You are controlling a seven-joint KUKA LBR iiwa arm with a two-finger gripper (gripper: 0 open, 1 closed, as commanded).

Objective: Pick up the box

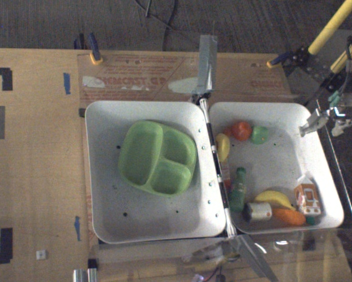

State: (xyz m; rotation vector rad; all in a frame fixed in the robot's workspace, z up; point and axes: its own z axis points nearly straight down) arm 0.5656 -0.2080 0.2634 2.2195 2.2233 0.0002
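One box [307, 199], two bananas [274, 198], one green plate [157, 157].

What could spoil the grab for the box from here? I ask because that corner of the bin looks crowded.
The box sits in the right bin's near right corner, tight to the wall, so a descent may hit the rim. The carrot and banana lie right beside it and could be nudged or caught instead. The gripper is far from it.
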